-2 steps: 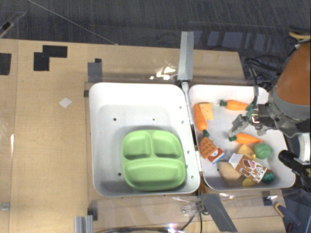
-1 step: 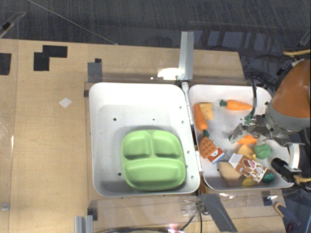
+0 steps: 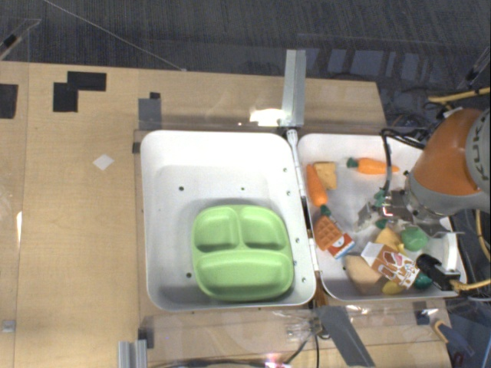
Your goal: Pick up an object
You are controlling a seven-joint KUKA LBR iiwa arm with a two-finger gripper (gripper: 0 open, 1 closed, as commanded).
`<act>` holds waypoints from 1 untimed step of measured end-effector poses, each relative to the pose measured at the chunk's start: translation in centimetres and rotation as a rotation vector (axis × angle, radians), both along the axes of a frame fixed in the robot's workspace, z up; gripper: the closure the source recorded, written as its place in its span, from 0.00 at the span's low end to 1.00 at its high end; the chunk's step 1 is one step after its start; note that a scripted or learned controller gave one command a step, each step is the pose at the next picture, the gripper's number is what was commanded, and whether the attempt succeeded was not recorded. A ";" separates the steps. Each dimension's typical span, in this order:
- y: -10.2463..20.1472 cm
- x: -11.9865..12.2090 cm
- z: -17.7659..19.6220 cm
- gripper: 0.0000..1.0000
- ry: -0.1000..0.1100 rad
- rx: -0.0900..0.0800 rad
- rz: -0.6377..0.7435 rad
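Bench [image 3: 69,228]: pale wood, carrying two shallow white bins side by side.
Left bin [image 3: 222,156]: it holds a green divided plate [image 3: 242,253] lying flat toward the near side. I judge it light and stiff, but broad and low, a poor thing for my two fingers.
Right bin [image 3: 337,153]: this is where the small toy foods lie, crowded toward the near right corner.
Orange carrot [image 3: 316,185]: it lies along the bin's left wall, beside a tan wedge [image 3: 327,175]. I judge it light, hard and smooth, likely to slip; I would take it across its narrow middle.
Waffle piece [image 3: 328,231]: flat and ridged, just beside a red and white carton [image 3: 342,244]. The ridges should give some grip, but it sits low.
Second carrot [image 3: 371,166]: alone near the far wall, well apart from the pile, so the easiest to reach cleanly.
Potato [image 3: 364,270]: rounded and tan, touching a brown and white packet [image 3: 393,265]; I judge it light but apt to roll.
My hand [image 3: 386,210]: it hangs low over the middle of the right bin, above the pile, near a green ball [image 3: 415,238]. I cannot tell how wide it stands, and I see nothing held in it.
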State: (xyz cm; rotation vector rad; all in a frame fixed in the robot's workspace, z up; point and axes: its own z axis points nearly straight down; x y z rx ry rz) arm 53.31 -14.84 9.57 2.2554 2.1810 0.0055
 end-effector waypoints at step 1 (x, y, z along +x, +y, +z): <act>-3.7 5.3 -0.5 0.00 -0.012 -0.003 -0.022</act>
